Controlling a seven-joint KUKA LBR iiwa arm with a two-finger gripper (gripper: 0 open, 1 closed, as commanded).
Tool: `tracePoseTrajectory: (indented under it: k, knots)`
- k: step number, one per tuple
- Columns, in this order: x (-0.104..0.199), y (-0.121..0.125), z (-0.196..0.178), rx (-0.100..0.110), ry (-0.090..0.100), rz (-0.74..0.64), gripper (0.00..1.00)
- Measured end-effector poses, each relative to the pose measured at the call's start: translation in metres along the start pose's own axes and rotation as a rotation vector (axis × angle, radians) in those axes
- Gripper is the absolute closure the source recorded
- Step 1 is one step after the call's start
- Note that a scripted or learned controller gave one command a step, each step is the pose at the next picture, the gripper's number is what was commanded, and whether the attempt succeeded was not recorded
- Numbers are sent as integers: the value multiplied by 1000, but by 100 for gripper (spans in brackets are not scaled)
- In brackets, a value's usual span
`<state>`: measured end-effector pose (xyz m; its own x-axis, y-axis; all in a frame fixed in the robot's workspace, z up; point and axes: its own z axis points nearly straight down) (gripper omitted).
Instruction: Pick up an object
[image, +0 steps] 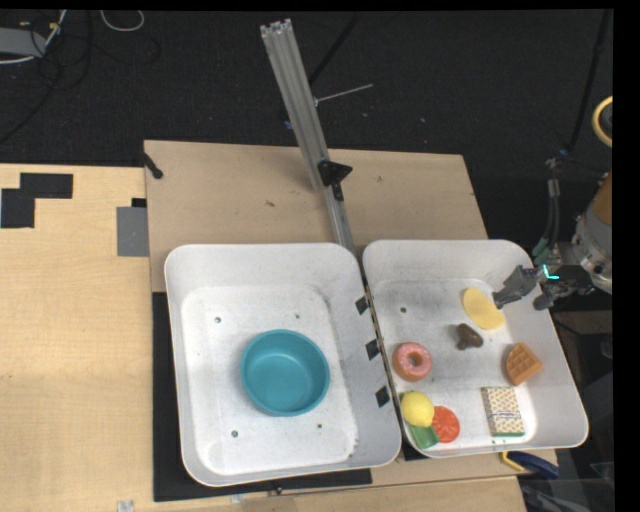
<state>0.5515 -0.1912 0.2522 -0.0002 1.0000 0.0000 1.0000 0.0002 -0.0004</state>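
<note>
No text, brand, number or sign can be read here. The one candidate is the small printed packet (502, 410) lying at the near right of the right bin (560, 425) (it has a pale patterned face with a green strip along its near edge), but its printing is far too small and blurred to make out any letters.

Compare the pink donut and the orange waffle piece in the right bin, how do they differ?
The pink donut is round with a hole in its middle; the orange waffle piece is blocky and angular. The donut lies near the bin's left wall; the waffle piece lies toward the right side. The donut looks somewhat larger than the waffle piece. Both lie flat in the right bin, untouched by the tool.
</note>
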Motion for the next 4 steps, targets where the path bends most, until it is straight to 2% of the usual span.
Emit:
tracePoseTrajectory:
  k: [1,4]
  knots:
    - [0,0,0,0,0,0,0]
    - [10,-5,141,3,1,0,0]
